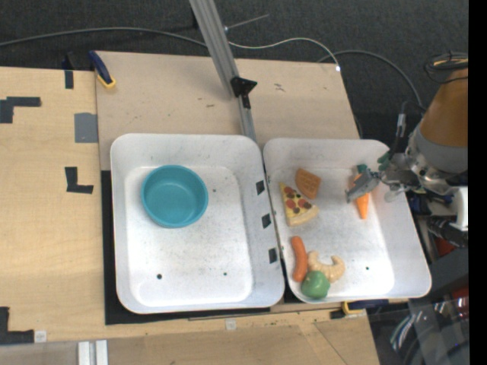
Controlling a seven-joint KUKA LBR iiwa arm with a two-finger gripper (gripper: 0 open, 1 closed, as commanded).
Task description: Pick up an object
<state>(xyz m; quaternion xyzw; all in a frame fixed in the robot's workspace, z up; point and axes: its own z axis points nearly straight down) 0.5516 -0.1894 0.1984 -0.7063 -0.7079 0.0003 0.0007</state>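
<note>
The gripper (365, 184) hangs over the right bin (403, 280) with its 2 fingers apart, seemingly straddling the top of a small orange carrot (363, 204), whose long axis runs toward the bin's near edge.

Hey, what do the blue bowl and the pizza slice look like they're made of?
The bowl looks like smooth moulded plastic: one even teal colour with a soft sheen. The pizza slice seems to be a toy, probably plastic or rubber, judging by its flat painted colours; the view leaves that open.
</note>
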